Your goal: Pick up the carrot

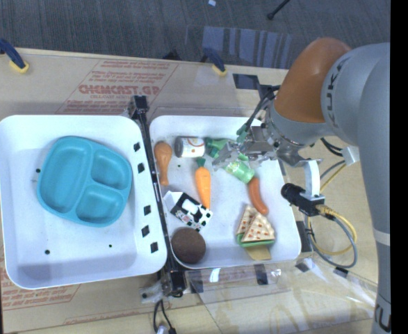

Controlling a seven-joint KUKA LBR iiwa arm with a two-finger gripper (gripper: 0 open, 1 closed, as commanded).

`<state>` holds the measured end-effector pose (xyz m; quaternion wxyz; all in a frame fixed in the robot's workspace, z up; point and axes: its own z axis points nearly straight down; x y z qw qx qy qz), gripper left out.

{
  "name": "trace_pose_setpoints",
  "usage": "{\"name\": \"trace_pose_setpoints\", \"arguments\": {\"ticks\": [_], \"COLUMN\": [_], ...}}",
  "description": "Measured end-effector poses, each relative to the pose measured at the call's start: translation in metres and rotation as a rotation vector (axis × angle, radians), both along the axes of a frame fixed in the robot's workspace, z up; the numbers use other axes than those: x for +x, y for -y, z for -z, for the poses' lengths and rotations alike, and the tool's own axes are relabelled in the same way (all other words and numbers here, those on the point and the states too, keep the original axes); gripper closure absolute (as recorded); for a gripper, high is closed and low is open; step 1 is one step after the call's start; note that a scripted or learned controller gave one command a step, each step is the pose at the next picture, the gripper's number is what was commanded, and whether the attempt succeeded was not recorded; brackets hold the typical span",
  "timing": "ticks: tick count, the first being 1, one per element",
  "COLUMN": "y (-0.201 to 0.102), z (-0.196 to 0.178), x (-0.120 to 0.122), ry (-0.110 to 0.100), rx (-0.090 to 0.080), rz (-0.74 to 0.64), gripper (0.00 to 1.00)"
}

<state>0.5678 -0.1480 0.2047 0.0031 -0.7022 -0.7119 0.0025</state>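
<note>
The carrot lies in the right bin, orange with a small green top pointing toward the far side, about mid-bin and lengthwise front to back. My gripper hangs low over the bin's far middle, just right of and beyond the carrot's green end, among some green toys. It is close to the carrot but apart from it. The grey arm with its orange band reaches in from the right and hides the bin's far right corner.
Around the carrot lie a pale orange vegetable, a small can, green toys, a red sausage, a sandwich wedge, a black-and-white toy and a brown ball. A blue divided plate sits in the left bin.
</note>
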Motion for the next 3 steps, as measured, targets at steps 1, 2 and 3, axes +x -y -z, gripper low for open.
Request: {"name": "trace_pose_setpoints", "arguments": {"ticks": [1,2,3], "y": [-0.024,-0.024,-0.054], "z": [0.115,0.105,0.061], "x": [0.001,0.0,0.027], "ry": [0.0,-0.006,0.005], "rx": [0.0,-0.003,0.001], "rz": [0.093,0.082,0.082], "gripper": [0.0,1.0,1.0]}}
